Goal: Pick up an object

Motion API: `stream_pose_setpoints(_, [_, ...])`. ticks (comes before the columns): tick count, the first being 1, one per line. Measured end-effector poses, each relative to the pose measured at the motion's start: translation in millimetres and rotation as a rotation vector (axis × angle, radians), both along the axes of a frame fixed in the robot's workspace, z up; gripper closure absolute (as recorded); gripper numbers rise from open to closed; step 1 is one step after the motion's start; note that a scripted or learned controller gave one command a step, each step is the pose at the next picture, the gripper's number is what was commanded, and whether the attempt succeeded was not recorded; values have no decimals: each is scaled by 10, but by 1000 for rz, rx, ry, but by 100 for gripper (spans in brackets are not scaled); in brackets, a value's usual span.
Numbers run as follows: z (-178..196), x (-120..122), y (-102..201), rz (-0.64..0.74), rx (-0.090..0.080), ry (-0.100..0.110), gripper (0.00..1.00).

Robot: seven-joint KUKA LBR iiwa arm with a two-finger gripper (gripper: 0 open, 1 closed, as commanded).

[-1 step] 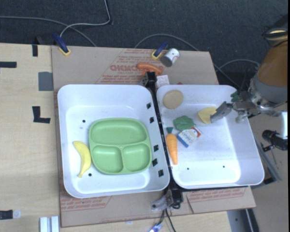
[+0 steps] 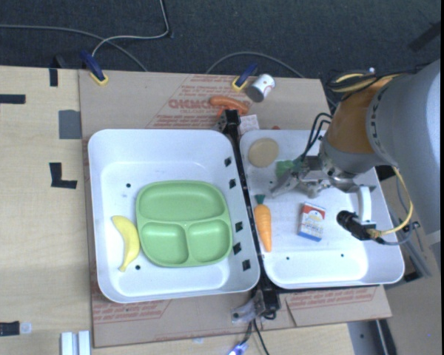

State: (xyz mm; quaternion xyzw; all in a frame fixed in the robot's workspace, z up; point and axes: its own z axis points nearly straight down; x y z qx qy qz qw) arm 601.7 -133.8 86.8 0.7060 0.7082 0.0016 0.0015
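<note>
Two white bins (image 2: 103,198): one tray (image 2: 183,222), banana (image 2: 127,241), carrot (image 2: 263,226), box (image 2: 311,221); gripper (image 2: 292,180) state unclear.

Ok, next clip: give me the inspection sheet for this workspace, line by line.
Surface: cardboard sheet on a wooden bench, bearing the left bin and right bin.
Job's things: left bin holds a green divided plate and a banana; right bin holds a carrot, a small box, a tan round piece and a green item.
Clutter: nothing seen.
Grippers: gripper low in the right bin beside the green item.
Cables: black cable behind the bench.
Surroundings: dark floor.
</note>
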Motion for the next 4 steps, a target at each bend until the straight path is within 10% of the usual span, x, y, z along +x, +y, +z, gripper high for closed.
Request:
stream_pose_setpoints(1, [-8,504,185,-1,-1,1,0])
stream_pose_setpoints(3, [-16,671,369,-1,-1,3,0])
stream_pose_setpoints(4, [93,675,363,0,-4,2,100])
